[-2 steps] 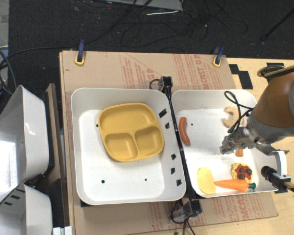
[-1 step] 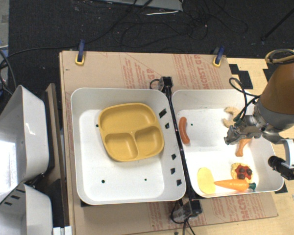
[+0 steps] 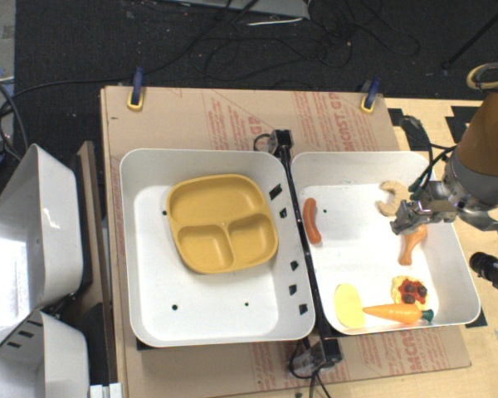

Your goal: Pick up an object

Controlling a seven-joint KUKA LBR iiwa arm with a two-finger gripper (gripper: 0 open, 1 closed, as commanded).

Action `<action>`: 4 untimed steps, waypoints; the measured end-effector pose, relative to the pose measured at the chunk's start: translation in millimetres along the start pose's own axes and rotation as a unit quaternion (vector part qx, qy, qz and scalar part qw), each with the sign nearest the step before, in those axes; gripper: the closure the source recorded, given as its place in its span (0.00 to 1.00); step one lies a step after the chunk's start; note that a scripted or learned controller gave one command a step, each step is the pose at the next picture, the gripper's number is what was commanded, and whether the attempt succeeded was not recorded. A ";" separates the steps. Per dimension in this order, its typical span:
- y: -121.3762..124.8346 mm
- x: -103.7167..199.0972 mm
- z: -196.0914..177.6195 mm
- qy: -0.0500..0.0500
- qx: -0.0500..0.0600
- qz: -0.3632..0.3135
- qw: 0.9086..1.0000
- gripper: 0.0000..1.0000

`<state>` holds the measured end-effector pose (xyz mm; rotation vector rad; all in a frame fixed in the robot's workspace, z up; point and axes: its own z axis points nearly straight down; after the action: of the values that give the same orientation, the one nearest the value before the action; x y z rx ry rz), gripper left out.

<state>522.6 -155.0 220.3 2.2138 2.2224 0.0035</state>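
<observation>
The right bin (image 3: 349,177) holds several toy foods. A red-orange sausage (image 3: 313,220) lies near its left wall. A beige curved piece (image 3: 391,196) sits toward the back. An orange drumstick-shaped piece (image 3: 412,244) lies right of centre. Along the front are a yellow oval piece (image 3: 348,304), a carrot (image 3: 393,312) and a small tart with dark berries (image 3: 409,289). My gripper (image 3: 412,215) reaches in from the right, low over the upper end of the drumstick piece and just right of the beige piece. Its body hides the contact point.
The left bin (image 3: 149,305) bears a yellow divided plate (image 3: 222,222). A black divider with clips (image 3: 297,247) runs between the two bins. The grey arm with its orange band (image 3: 481,152) hangs over the right bin's right wall.
</observation>
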 end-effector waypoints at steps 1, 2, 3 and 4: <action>1.5 -0.2 -32.6 0.000 0.000 0.000 1.000 1.00; -2.3 46.5 -21.0 0.001 0.003 -0.001 1.000 1.00; -7.8 108.5 -14.7 0.002 0.003 -0.002 1.000 1.00; -11.1 165.6 -4.3 0.002 0.003 -0.003 1.000 1.00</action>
<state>510.9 10.6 224.2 2.2133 2.2331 0.0002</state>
